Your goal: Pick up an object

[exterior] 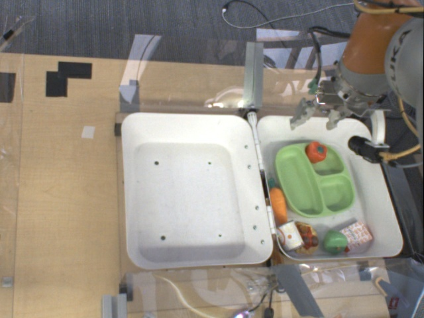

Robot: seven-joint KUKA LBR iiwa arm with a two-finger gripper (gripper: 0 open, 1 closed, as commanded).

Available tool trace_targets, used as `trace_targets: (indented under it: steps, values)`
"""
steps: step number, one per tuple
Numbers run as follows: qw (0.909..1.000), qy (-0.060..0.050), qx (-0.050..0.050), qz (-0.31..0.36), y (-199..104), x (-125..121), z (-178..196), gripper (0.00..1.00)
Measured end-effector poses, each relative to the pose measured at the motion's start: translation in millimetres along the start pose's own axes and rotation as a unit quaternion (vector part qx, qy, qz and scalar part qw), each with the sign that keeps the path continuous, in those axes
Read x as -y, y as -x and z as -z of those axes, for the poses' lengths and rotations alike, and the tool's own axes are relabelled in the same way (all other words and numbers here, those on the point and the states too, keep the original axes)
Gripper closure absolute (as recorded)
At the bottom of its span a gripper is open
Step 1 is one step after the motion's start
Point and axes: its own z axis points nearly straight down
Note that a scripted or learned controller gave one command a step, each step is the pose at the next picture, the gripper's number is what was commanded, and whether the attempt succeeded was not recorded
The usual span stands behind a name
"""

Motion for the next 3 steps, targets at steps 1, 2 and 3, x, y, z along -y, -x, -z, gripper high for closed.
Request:
trace_targets:
  steps: [1, 2, 3]
  values:
    - [0.9999, 0.000, 0.000, -0.016, -85, 25, -33, 0.00]
    - [0.9986, 0.002, 0.001, -0.054, 42, -16, 18, 0.00]
    - [0.9998, 0.000, 0.000, -0.021, -24, -16, -31, 0.00]
